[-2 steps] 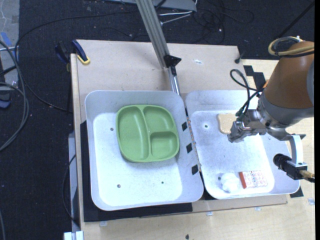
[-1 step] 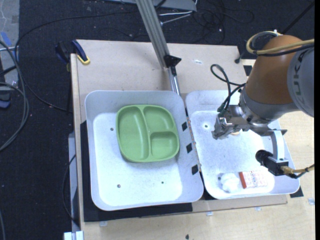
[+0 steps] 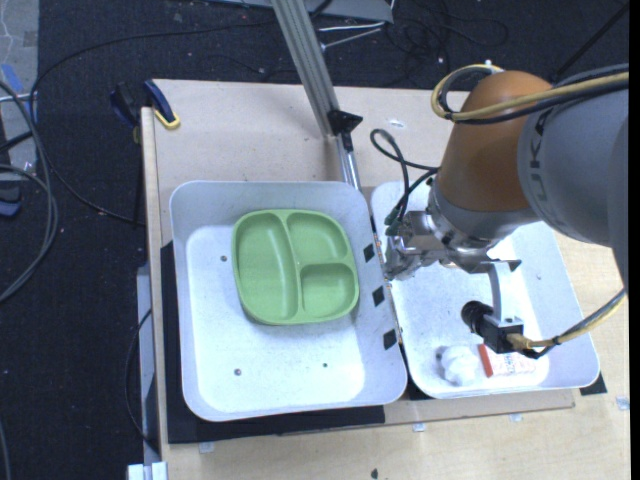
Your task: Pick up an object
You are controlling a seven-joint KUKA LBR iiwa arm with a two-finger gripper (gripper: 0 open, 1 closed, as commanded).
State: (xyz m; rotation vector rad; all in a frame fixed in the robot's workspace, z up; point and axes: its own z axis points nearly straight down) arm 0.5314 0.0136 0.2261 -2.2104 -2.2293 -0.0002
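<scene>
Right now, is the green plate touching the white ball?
Apart. The camera view shows the green plate in the left bin, the white ball in the right bin.

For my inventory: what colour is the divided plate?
Light green; the divided plate shows in the camera view.

arm [image 3: 585,158]: thick grey link, smooth rounded casing
band [image 3: 490,143]: glossy orange, bulbous, above the wrist
wrist [image 3: 440,236]: silver metal collar with small fittings
cables [image 3: 470,76]: yellow and black, looping over the orange band
</scene>
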